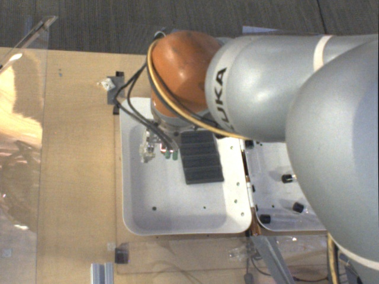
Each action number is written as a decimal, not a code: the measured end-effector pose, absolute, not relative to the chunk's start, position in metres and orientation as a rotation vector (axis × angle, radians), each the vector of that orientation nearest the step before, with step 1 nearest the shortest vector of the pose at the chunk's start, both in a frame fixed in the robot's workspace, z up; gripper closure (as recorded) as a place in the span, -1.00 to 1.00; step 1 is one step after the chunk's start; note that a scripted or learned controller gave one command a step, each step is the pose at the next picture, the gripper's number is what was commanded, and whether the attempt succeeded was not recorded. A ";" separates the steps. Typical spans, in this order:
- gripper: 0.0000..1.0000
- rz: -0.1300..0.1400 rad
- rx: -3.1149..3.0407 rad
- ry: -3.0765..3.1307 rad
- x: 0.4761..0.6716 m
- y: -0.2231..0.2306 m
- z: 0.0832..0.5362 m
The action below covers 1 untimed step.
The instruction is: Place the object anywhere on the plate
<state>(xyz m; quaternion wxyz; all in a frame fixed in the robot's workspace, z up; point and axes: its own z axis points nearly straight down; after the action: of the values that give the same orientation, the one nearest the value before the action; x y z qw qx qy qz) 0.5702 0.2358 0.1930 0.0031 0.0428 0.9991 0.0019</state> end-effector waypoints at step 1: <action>1.00 0.006 -0.478 3.095 0.625 0.236 0.185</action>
<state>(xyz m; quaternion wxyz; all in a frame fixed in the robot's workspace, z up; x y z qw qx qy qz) 0.6249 0.2356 0.1849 0.0047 -0.1527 0.9883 0.0018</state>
